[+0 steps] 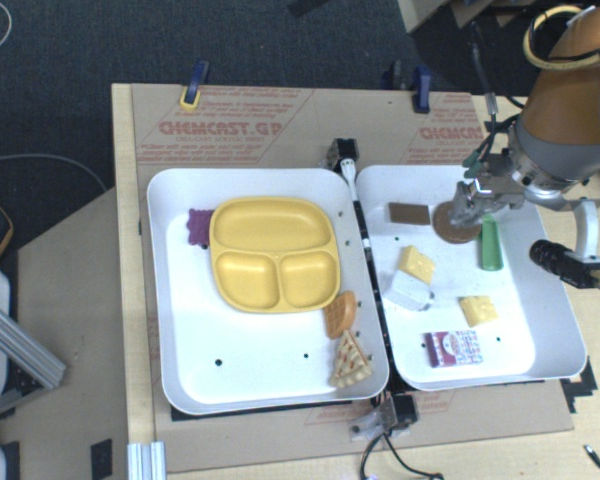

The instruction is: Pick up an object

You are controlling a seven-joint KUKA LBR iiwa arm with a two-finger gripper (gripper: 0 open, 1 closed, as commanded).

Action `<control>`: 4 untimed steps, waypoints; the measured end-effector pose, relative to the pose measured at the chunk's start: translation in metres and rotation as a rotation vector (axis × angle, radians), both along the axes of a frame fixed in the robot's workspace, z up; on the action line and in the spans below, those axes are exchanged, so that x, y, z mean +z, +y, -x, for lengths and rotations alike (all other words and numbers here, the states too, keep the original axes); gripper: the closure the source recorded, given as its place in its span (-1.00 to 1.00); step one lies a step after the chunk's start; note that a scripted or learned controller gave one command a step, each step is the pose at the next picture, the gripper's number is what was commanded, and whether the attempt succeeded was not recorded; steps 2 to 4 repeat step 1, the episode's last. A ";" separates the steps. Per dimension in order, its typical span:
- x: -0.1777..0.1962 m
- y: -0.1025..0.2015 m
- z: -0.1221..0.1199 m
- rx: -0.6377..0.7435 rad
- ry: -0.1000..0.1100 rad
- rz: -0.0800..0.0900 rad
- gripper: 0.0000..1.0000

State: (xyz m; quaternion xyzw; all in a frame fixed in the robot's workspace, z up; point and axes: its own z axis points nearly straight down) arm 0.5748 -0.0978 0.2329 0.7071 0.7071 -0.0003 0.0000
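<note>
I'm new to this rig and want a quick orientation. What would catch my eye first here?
The big yellow divided tray dominates the left bin, with a purple item at its left edge and a waffle-like piece below it. In the right bin, the arm's hand sits low over a brown round object beside a green item, with yellow blocks and a maroon packet scattered nearer the front.

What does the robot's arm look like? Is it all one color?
No. The arm has a rounded orange band up top and a grey part below. At its end is a small silvery metal tool, with thin dark cables running beside it.
</note>
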 end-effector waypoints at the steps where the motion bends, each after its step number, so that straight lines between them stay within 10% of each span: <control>1: -0.010 -0.002 -0.005 0.000 0.002 0.000 1.00; 4: -0.010 -0.002 -0.005 0.000 0.002 0.000 1.00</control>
